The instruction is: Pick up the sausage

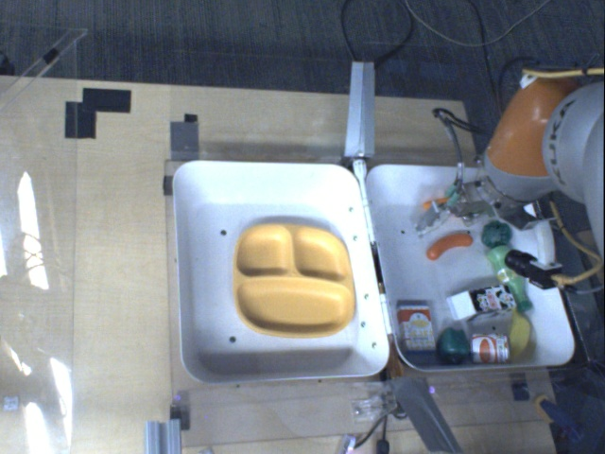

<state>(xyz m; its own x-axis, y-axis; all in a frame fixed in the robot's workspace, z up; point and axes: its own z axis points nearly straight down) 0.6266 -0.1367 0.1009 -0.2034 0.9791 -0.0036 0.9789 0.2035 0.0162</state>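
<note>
Sausage [448, 245] lies in right bin [397, 253], upper middle, just below gripper [444, 206]. Can't tell how far jaws are parted. Green ball [496, 233] near its right; carton [415, 324], can [490, 349] further down. Yellow tray [293, 279] in left bin [203, 253].

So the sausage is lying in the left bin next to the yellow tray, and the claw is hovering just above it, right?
Not quite. The sausage lies in the right bin, not the left; the yellow tray sits alone in the left bin. The camera view shows this. The claw does hover just above the sausage, a little to its upper left.
</note>
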